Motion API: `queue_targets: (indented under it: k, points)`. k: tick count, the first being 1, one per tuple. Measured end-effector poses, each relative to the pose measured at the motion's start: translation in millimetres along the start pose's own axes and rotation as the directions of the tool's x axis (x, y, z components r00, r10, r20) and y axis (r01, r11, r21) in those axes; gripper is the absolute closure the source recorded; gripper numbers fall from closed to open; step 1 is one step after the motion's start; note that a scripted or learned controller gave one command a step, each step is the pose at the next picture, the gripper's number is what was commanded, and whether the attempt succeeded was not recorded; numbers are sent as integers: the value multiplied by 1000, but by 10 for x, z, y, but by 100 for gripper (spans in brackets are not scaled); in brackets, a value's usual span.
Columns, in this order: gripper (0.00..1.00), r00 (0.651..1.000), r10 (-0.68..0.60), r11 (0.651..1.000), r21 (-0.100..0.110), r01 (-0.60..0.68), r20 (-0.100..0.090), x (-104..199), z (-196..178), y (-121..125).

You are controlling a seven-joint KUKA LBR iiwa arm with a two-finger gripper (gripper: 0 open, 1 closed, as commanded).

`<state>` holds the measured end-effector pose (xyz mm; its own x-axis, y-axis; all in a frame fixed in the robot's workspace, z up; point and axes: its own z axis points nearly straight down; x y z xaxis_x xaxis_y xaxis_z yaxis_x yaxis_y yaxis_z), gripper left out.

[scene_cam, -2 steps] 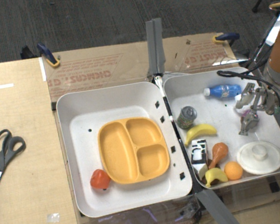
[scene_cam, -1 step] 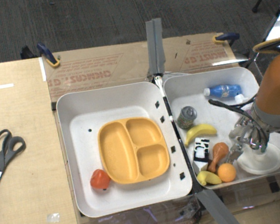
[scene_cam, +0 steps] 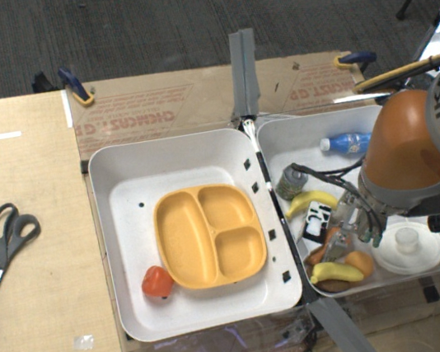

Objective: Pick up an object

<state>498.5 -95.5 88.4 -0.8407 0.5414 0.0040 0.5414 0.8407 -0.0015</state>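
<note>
Top cam, looking down: the grey arm w/ the orange band (scene_cam: 403,144) reaches in from the right, over the right white bin (scene_cam: 302,142). The gripper (scene_cam: 345,233) hangs low in the front part of that bin. I can't tell if it's spread or pressed together, bc too much stuff crowds around it.

Just below it in the pic, by the bin's front wall, a yellow banana (scene_cam: 337,275) and a small orange round thing (scene_cam: 359,260) lie touching each other. A second yellow banana (scene_cam: 302,204) sits just left of the gripper, near a grey lump (scene_cam: 291,177). A white round lid w/ a knob (scene_cam: 409,246) sits in the front right corner. A blue and white plastic bottle (scene_cam: 346,141) lies on its side at the back.

In the left white bin (scene_cam: 124,229) there's a yellow plastic plate w/ three parts (scene_cam: 209,235). A red round ball (scene_cam: 157,282) sits right at its front left edge.

Far left, on the wood bench (scene_cam: 45,326), lie black-handled scissors (scene_cam: 1,241).
</note>
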Motion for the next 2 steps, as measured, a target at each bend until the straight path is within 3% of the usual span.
queue_targets:
  k: [1,2]
  points:
    - [0,962,272,962,1,-272,1,-387,-1,142]
    - [100,963,270,963,6,-270,-3,-382,-51,143]
